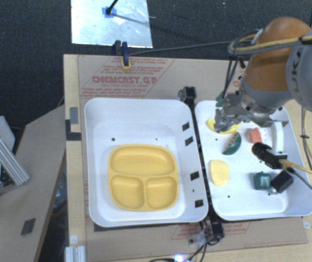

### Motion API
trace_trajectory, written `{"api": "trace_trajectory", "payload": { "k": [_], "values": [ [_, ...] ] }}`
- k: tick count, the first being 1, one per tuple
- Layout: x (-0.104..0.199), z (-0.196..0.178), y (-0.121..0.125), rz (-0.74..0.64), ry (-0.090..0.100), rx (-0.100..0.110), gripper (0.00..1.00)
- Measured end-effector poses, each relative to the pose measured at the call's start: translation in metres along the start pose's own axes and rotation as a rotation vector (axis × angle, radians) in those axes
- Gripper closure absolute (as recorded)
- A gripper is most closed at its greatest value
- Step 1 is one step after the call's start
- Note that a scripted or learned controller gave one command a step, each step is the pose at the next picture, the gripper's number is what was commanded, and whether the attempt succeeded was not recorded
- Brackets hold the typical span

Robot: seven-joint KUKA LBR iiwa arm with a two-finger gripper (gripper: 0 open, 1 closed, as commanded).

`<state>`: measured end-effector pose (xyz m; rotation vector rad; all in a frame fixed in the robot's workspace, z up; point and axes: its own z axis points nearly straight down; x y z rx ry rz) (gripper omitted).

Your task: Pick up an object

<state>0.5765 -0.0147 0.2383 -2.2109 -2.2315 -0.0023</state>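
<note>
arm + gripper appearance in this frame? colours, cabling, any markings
The arm is grey, with a large rounded orange band above the wrist. Yellow and dark cables loop over the orange part. The gripper is dark grey metal, compact and blocky. Dark lettering on the grey shell is too cropped to read.

This looks like a robotics lab, not a home or kitchen; a bare plywood bench (145,70) sits on dark carpet (25,37), holding two white bins (139,111) clipped together; a protective sheet stamped "CHEMCAST GP" (130,79) lies under them; an aluminium extrusion rail (3,157) leans at the left; loose cables (199,45) trail across; a grey-and-orange industrial arm (287,59) reaches in.
</note>
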Motion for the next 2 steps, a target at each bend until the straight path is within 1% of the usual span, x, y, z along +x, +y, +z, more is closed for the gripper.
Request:
{"api": "trace_trajectory", "payload": {
  "k": [1, 2],
  "values": [
    [0.054, 0.014, 0.003, 0.001, 0.0, 0.0, 1.0],
    [0.103, 0.021, 0.015, 0.0, 0.0, -0.001, 1.0]
  ]
}}
